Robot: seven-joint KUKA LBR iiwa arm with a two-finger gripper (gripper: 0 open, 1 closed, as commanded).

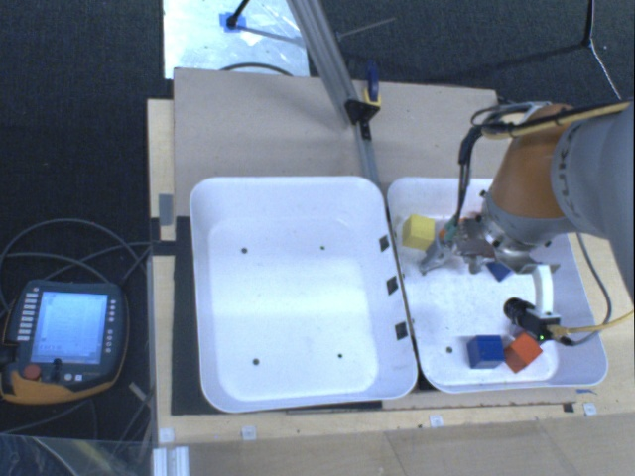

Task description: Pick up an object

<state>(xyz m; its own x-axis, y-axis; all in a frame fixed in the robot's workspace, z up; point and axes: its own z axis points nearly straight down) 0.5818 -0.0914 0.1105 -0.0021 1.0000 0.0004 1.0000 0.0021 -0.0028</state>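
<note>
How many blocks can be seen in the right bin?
3, perhaps 4: a yellow block at the upper left, a blue block and an orange block side by side near the front. A blue bit under the arm may be another; more may be hidden.

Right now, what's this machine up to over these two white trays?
A grey robot arm reaches in over the right bin, trying to pick up one of the small objects there. Its gripper sits low beside a yellow block, but I can't tell whether it has hold of anything. A blue block and an orange block lie together near the bin's front edge. The left bin sits alongside.
</note>
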